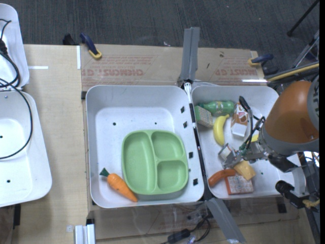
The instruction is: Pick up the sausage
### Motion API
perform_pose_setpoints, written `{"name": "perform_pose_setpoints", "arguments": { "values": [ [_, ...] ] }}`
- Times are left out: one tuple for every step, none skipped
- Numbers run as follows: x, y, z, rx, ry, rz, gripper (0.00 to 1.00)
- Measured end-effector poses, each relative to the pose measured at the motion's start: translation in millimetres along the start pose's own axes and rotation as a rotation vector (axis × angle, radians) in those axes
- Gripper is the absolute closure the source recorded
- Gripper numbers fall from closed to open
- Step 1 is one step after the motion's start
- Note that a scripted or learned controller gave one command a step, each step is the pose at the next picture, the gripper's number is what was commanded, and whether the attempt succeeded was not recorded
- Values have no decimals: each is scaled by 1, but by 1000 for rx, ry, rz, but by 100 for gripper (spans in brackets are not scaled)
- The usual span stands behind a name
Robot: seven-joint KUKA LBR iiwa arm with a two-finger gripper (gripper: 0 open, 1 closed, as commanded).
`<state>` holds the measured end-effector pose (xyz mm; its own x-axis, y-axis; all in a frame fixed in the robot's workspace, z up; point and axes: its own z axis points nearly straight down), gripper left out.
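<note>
The arm is reaching in from the right over the right bin (pixel 271 93), the orange band on its wrist covering that bin's right side. The gripper (pixel 229 156) is hanging low among the clutter, just above and a little right of the sausage (pixel 222 177). The sausage is lying flat on the bin floor near the front left corner, reddish orange, slightly curved. Nothing is showing between the fingers (pixel 225 151); how wide they are spread is too small and cluttered to tell. So the pick is not done yet: sausage not lifted, grasp not made as far as visible. Left to do, judging from this: closing on the sausage and raising it clear.

Crowding it are a yellow block (pixel 245 170) and a red box (pixel 239 185) just beside it, and a banana (pixel 219 129) further back. The left bin (pixel 96 136) is holding a green tray (pixel 155 161) and a carrot (pixel 119 184).
</note>
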<state>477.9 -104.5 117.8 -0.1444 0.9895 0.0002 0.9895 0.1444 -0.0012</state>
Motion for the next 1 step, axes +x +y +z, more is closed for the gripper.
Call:
{"name": "perform_pose_setpoints", "arguments": {
  "values": [
    [3,0,27,1,1,-131,0]
  ]
}}
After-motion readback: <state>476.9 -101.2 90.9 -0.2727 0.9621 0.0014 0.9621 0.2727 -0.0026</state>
